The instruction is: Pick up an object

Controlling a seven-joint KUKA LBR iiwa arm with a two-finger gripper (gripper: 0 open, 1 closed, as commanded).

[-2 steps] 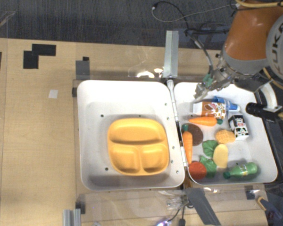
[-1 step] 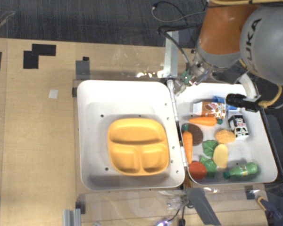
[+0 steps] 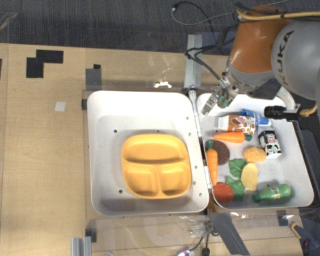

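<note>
A: We see the grey arm with its orange band reaching in from the right, and the two-finger pincer hangs over the far left corner of the right-hand shallow white bin. Nothing sits between its fingers; whether they stand wide or narrow we cannot tell.

B: Just right of the pincer and a little nearer us we find a small brown-and-white carton. Directly nearer than that lies an orange plastic carrot, and a second carrot runs along the bin's left wall.

A: Left of the pincer, in the other white bin, we see a yellow divided plastic tray.

B: Well nearer us than the pincer lie a pale yellow oval piece and a green plastic bottle.
</note>
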